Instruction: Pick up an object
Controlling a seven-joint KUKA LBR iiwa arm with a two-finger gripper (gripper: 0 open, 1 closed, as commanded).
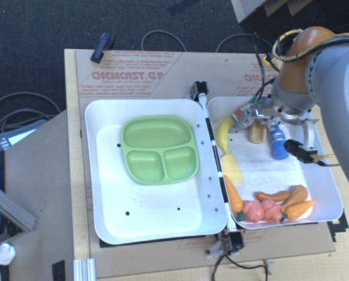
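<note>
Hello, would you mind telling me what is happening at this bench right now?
A KUKA arm reaches in from the right, its gripper low over the far end of the right bin. Just beneath it are a blue bottle, a small brown object and a banana; carrots and pink toy food lie at the near end. Nothing looks lifted yet. The left bin holds a green divided plate.

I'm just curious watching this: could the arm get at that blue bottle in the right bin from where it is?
Probably yes. The blue bottle lies right beside the gripper, open from above; a brown item next to it might crowd the grasp.
</note>
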